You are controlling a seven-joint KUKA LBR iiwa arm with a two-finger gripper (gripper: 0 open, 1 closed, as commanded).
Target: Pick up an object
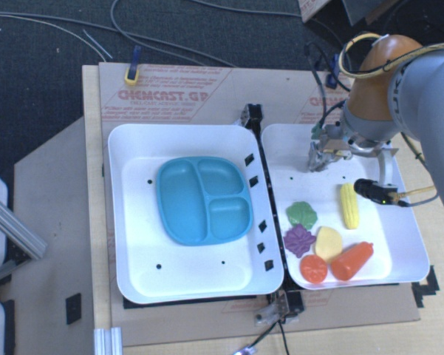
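Six small, smooth, rounded toy foods, corn [349,205] nearest, then lettuce [301,214], grapes [298,239], lemon [328,242], tomato [314,269] and carrot [352,260], crowd the right bin's [406,261] front, apart from the hand [323,156], whose opening I cannot tell and which risks slipping off one or nudging neighbours.

At the upper right of the frame, the arm [428,87] is smooth grey with 1 glossy orange band [380,76] above the wrist, yellow and dark cables looping beside it, and a small metal-grey gripper [326,154] below.
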